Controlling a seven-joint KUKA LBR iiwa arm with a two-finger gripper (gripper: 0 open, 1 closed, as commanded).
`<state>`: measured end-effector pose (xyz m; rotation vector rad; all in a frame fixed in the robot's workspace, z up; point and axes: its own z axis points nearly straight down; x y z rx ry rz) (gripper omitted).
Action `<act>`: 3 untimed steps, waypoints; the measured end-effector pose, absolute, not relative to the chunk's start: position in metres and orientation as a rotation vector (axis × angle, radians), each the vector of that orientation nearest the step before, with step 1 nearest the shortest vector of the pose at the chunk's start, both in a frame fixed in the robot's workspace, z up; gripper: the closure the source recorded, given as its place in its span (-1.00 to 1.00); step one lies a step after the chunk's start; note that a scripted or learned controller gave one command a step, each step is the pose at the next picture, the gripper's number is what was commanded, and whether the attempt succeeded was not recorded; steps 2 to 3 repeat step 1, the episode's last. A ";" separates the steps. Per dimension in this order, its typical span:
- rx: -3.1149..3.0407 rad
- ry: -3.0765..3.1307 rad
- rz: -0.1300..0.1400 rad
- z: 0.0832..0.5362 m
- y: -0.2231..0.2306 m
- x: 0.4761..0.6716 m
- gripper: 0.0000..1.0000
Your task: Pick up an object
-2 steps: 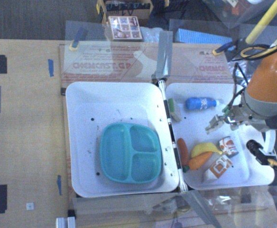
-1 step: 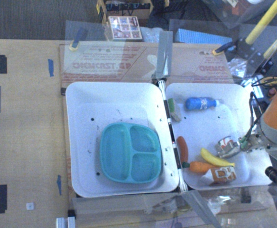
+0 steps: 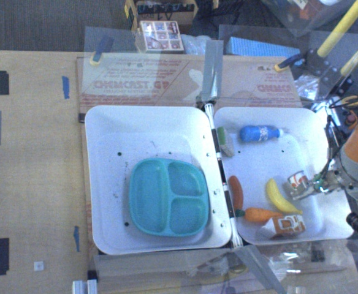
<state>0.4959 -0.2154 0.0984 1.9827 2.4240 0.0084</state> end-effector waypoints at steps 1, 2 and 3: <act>2.162 2.276 0.000 0.214 -0.173 0.561 1.00; 2.162 2.276 0.000 0.214 -0.173 0.561 1.00; 2.162 2.276 0.000 0.214 -0.173 0.561 1.00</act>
